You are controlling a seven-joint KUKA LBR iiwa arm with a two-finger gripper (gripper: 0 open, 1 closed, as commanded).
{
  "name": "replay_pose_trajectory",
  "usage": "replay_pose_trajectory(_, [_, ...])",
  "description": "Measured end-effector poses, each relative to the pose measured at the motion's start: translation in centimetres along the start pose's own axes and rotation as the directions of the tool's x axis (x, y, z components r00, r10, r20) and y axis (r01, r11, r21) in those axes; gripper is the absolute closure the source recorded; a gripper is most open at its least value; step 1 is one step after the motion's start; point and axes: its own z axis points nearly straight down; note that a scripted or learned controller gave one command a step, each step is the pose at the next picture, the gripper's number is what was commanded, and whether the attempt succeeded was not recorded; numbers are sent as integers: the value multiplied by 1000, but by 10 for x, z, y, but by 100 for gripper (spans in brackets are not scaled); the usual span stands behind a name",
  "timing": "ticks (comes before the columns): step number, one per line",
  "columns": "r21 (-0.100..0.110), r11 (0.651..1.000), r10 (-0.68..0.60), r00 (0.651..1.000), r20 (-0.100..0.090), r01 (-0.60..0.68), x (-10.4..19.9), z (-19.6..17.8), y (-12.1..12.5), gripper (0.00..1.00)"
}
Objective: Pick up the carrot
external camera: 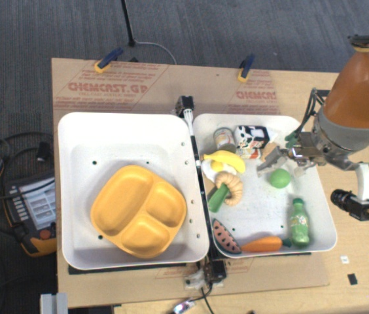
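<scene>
The carrot point(262, 244) is parked flat along the right bin point(315, 185)'s near wall, long axis left-to-right, well toward the viewer from the gripper point(273, 157), which is held over the green ball point(279, 178) — finger spread can't be told.

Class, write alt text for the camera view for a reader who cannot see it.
An orange carrot lies at the near edge of the right bin, beside a green bottle. The gripper hangs over the bin's far side, above a green ball. The left bin holds a yellow divided plate.
</scene>
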Motion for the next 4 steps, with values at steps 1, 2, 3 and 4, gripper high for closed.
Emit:
replay_pose_trajectory(1, [2, 999, 48, 999, -1, -48, 31, 103, -38, 0])
replay_pose_trajectory(2, [-1, 943, 333, 943, 1, -333, 3, 13, 13, 0])
replay_pose_trajectory(3, [0, 1000, 10, 1000, -1, -10, 31, 152, -13, 0])
replay_pose_trajectory(4, [0, 960, 282, 960, 1, -282, 25, 46, 14, 0])
